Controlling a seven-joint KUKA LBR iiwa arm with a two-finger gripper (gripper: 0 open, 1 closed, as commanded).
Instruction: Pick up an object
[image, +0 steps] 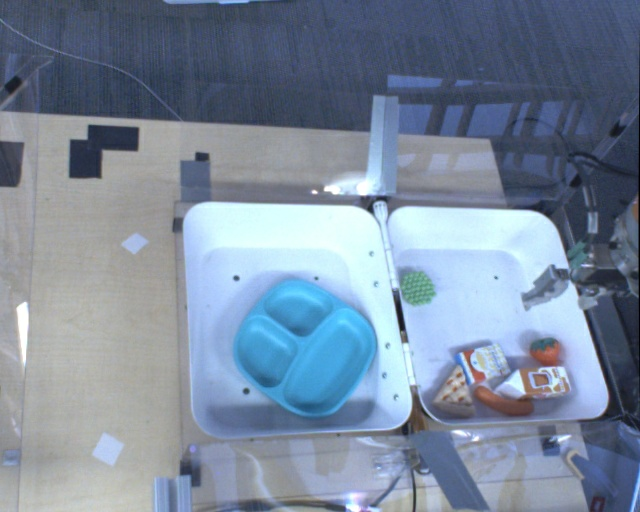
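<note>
White glossy plastic, two shallow bins with rounded corners sitting side by side on a pale wood-grain bench (100, 330). Left bin (215, 250) has a smooth blue divided plate (305, 347), three compartments, kind of a rounded blobby shape, lying flat near the middle. Right bin (470, 240) has the small stuff: a bumpy green ball (417, 287) up by the divider, then a cluster in the near corner, a pizza slice toy (455, 390), a little printed carton (484, 362), a red sausage-looking thing (505, 403), an orange and white juice box (542, 382) and a small orange-red tomato-like piece (545, 350) just above it, all packed close or touching. Gripper (545, 287) is a grey metal thing hanging over the right bin's far right side, well apart from the cluster, nothing between its fingers as far as the view shows, but can't tell how far open the jaws are. Black square markers (100, 148) sit on the bench top left, grey ribbed carpet (300, 50) beyond
</note>
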